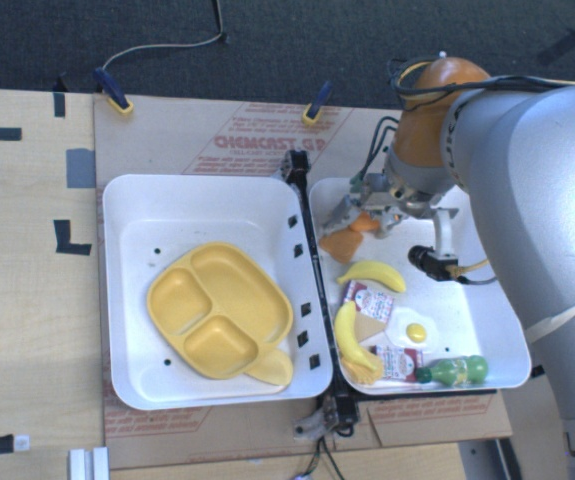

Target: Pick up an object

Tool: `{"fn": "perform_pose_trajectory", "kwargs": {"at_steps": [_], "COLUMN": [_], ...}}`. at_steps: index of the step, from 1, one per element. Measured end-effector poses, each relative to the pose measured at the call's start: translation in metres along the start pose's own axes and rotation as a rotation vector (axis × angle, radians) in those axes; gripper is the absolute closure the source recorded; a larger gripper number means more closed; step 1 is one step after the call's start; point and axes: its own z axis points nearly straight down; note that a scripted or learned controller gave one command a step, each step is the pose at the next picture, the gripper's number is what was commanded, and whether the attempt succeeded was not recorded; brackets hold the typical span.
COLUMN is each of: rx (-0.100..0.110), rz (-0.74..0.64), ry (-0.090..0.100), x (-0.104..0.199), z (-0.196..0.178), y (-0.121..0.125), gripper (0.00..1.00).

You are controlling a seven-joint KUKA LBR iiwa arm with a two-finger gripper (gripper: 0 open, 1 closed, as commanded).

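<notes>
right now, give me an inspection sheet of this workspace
surface: cardboard sheet on a wooden bench, two white bins side by side.
job's things: right bin holds an orange piece, two bananas, a fried egg toy, a green item, printed packets.
clutter: left bin holds a yellow divided tray.
grippers: gripper low over the right bin's far corner, next to the orange piece; fingers unclear.
cables: dark cable on the floor beyond; wires on the wrist.
surroundings: dark carpet, yellow clamps.
</notes>
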Motion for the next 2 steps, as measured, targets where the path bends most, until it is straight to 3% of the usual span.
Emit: {"fn": "perform_pose_trajectory", "kwargs": {"at_steps": [2], "rx": [-0.001], "rz": [0.003], "ry": [-0.003], "x": [-0.0078], "z": [-0.0001], "y": [0.0012], "gripper": [0.00]}}
